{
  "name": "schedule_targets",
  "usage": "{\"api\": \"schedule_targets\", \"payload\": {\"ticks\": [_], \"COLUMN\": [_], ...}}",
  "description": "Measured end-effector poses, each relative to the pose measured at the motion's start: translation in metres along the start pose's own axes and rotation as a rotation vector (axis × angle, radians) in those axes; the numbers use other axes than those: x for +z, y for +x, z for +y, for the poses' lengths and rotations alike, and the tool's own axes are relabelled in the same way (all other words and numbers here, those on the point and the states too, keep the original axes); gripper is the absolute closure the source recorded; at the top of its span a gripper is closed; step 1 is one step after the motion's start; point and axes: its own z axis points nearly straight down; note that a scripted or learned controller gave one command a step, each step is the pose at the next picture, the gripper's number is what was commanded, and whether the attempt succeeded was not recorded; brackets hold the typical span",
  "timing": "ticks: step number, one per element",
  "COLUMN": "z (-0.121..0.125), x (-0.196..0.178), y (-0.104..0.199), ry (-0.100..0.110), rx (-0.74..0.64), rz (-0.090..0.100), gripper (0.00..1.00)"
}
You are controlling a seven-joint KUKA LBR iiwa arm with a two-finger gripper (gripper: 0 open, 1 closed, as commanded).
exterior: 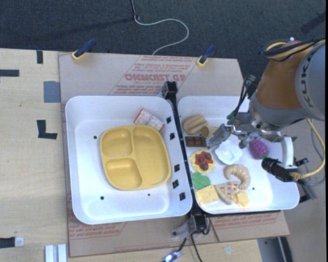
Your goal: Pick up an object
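Starting at the near edge of the tabletop (22, 162): two white bins sit side by side on a cardboard sheet (153, 75); the right bin (284, 201) holds all the little toy foods. Closest to its near edge there's a yellow cheese wedge (206, 194), a waffle piece (228, 191) just beside it, and a small yellow bit (241, 199) touching the waffle; a green leafy piece (200, 179) sits right behind the cheese, along the bin's left wall. Then a croissant (238, 173) around the middle; left of it a small round tart with red topping (201, 160); a brown chocolate bar (195, 141) behind that, and a tan bread roll (195, 124) toward the bin's far left corner. A purple grape bunch (258, 147) lies over near the right side, partly under the arm.

The left bin (76, 146) has a yellow divided plate (135, 157) pretty much in its middle, and a small pinkish packet (148, 118) behind it toward the far edge, just beside the plate's rim.

The tool (224, 141) hangs low over the middle of the right bin, with a white round thing (228, 155) right under it; one finger (217, 137) angles out left toward the chocolate bar; honestly can't tell if it's released or clenched, and I don't see anything between its fingers. The grey arm with its orange band (281, 83) comes in over the right edge; two clamps (83, 49) pin the cardboard at the far edge.
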Motion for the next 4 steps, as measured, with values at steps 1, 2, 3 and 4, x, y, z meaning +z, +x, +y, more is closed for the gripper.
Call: {"api": "schedule_targets", "payload": {"ticks": [1,2,3,4], "z": [0.003,-0.002,-0.001,0.001], "x": [-0.008,0.054,0.106,0.091], "y": [0.000,-0.005,-0.004,-0.003], "ry": [-0.014,-0.009,-0.016,-0.021], "rx": [-0.003,-0.003,-0.004,-0.005], "rz": [-0.001,-0.001,-0.001,0.002], "gripper": [0.00,0.00,0.00,1.00]}}
